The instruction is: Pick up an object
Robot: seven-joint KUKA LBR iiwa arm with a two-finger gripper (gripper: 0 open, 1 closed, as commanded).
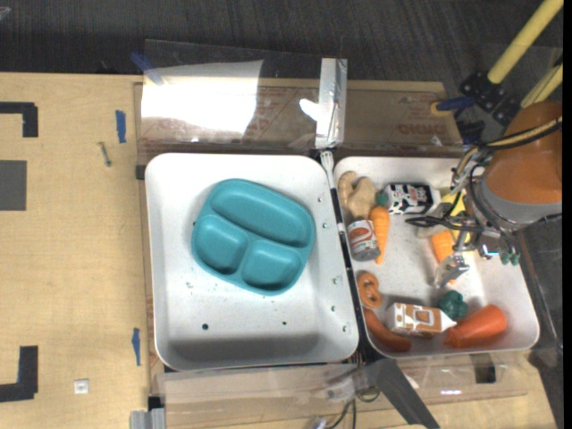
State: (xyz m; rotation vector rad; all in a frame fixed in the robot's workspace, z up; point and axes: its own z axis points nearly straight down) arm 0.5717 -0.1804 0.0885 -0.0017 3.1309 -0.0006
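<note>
Pincer (453, 264) tips blurred among cables above right bin (518, 284)

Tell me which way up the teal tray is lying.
Right way up: the teal tray lies flat in the left bin, its three compartments facing the camera.

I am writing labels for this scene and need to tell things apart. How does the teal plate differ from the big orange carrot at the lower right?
The teal plate is wide, flat and split into compartments; the big carrot is a narrow, solid cone. The plate lies alone in the left bin; the carrot sits crowded among other toys in the right bin. Both lie flat in white bins.
</note>
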